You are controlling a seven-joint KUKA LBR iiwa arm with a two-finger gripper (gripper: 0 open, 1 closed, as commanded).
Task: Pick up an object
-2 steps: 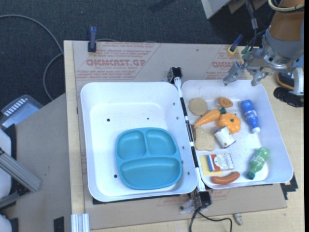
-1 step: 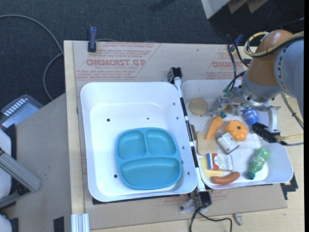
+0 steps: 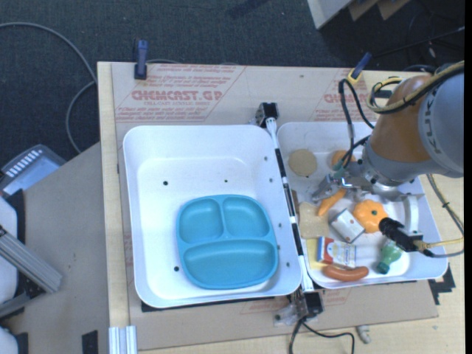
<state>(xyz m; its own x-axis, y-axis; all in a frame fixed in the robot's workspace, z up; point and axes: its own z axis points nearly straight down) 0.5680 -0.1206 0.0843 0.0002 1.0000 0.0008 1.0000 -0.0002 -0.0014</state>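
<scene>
fingers (image 3: 332, 186) hover just above carrot (image 3: 330, 203).

i work in a robot lab: my bench (image 3: 221, 87) is a board still in printed protective film, two white bins (image 3: 147, 161) are clamped side by side on it, cables (image 3: 44, 35) trail over dark carpet (image 3: 184, 13), and toy food (image 3: 346, 273) fills one bin.

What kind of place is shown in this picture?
Probably a robotics lab bench. A grey and orange robot arm reaches over two white bins on a protective board, with loose cables and toy food such as a sausage.
</scene>
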